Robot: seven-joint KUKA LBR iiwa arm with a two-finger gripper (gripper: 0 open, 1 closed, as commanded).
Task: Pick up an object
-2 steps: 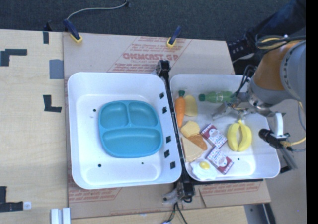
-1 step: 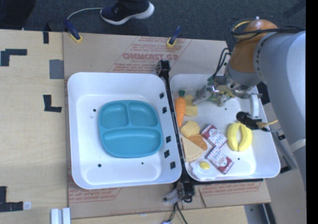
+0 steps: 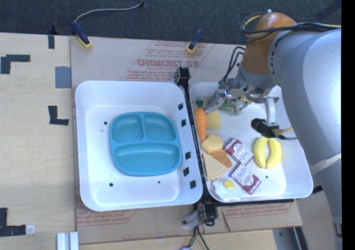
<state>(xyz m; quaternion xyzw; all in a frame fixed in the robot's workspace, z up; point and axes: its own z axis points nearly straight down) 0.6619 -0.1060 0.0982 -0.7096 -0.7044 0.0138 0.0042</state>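
Note:
My gripper (image 3: pixel 223 101) is low over the far left part of the right bin (image 3: pixel 297 179), reaching in from the right. Just below it lie a pale yellow piece (image 3: pixel 213 121) and an orange carrot (image 3: pixel 201 124) along the bin's left wall. Further towards the front are a yellow wedge (image 3: pixel 212 143), an orange slice (image 3: pixel 222 158), two red-and-white packets (image 3: pixel 238 150) (image 3: pixel 245 179), a yellow banana (image 3: pixel 267 152) and a fried egg toy (image 3: pixel 226 185). Nothing is visibly held.
The left bin (image 3: pixel 91 188) holds a blue divided plate (image 3: pixel 146 142). Black clips join the two bins along the middle wall (image 3: pixel 188 132). The grey arm (image 3: pixel 310 88) covers the right bin's far right side. Yellow clamps (image 3: pixel 82 37) sit at the board's back edge.

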